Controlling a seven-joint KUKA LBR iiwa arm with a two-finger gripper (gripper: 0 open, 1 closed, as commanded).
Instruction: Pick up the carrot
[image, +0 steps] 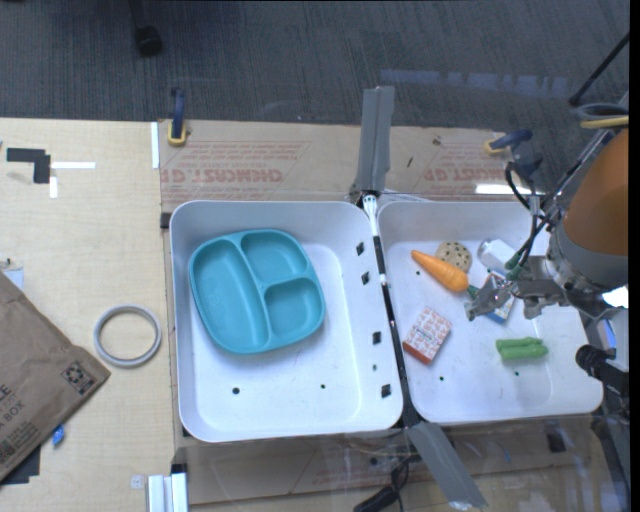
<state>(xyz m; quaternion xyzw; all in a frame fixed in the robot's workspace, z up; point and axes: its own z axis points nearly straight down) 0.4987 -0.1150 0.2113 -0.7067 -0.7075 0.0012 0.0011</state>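
Overhead, slanted view of a bench bearing two shallow white bins side by side. Left bin (200, 400) contains a teal divided plate (258, 290) with three compartments, lying slightly askew. Right bin (480, 400) contains the carrot (441, 270), lying on the bin floor near the upper left, its tip pointing up and left; a speckled round cookie (454, 253) touching its upper side; a small red-and-white box (426, 334) below it; and a green object (521, 348) toward the right. The gripper (487, 302) hangs just right of the carrot, apart from it; whether its jaws are parted or closed cannot be told, and nothing is visibly held. The arm (600, 200), with orange band, enters from the right. Bins rest on brown cardboard (260, 160) printed in red, fixed by clamps at its far corners. To the left, a light wooden surface (70, 250) carries a roll of tape (127, 334) and a brown carton (35, 385). Dark carpet (300, 50) lies beyond the bench.
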